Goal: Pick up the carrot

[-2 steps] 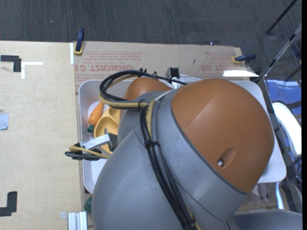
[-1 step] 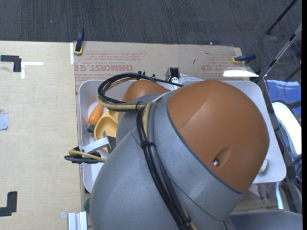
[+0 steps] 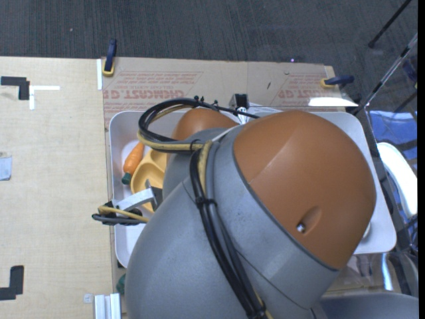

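Note:
The carrot (image 3: 133,156) shows as an orange tip with a green end at the left side of the white bin (image 3: 118,128), partly hidden behind a yellow object (image 3: 149,171). The grey arm with its orange cap (image 3: 299,178) fills most of the camera view and covers the bin's middle. The gripper itself is hidden beneath the arm, somewhere over the bin's left part.
Black and yellow cables (image 3: 166,128) loop over the bin's left half. A cardboard sheet (image 3: 199,85) held by clamps lies behind the bin. A pale wooden bench top (image 3: 53,178) stretches to the left. The right bin's rim (image 3: 378,238) peeks out past the arm.

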You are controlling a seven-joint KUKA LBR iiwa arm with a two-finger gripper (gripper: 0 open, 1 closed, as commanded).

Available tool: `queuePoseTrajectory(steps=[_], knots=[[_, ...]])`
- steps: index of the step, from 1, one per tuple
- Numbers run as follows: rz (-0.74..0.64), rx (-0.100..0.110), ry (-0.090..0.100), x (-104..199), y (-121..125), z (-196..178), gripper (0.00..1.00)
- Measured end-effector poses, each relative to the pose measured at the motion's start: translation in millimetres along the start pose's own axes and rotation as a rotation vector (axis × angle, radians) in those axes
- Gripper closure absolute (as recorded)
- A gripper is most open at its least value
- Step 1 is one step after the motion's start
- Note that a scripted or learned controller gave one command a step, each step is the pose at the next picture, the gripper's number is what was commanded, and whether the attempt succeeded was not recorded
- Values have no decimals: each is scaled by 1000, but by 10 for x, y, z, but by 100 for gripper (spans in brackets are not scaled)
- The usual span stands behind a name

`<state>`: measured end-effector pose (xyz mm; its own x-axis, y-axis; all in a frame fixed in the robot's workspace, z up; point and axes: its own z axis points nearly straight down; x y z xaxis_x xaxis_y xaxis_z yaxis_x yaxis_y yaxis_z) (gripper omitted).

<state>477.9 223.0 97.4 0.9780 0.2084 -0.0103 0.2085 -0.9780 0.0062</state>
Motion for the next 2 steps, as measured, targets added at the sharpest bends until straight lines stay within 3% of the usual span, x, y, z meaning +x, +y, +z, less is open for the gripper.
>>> queuePoseTrajectory(steps=[1,2], knots=[[-1,4,-1,3,-16,-17,0],[-268,6,2,-90,363,75,0]])
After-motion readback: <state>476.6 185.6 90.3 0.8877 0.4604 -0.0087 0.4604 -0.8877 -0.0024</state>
